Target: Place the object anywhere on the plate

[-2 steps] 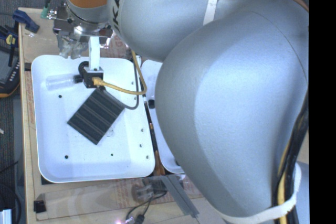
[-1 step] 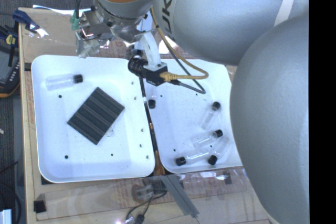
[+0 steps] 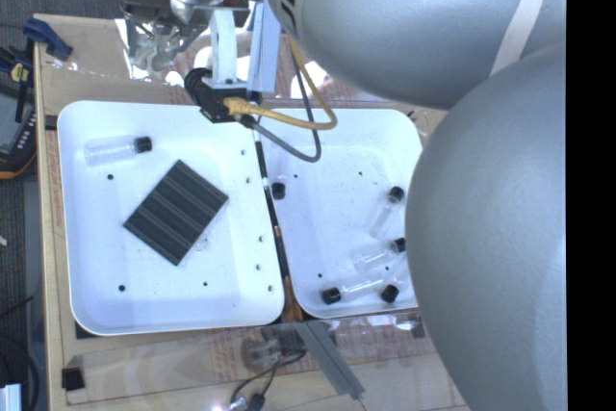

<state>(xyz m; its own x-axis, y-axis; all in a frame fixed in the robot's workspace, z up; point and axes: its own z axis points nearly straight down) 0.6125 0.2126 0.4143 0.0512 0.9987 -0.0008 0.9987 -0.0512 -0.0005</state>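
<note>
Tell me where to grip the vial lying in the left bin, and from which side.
Judging by its pose, take the vial across the clear barrel, near the middle, coming straight down. It lies flat on the left bin floor, black cap pointing right, so the fingers should straddle its long axis. It lies clear of the dark ribbed plate and, just, the wall.

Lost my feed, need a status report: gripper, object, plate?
Gripper above the bench's far edge, beyond the left bin. Vial lies in that bin beside the dark ribbed plate, not on it. More vials in right bin.
</note>
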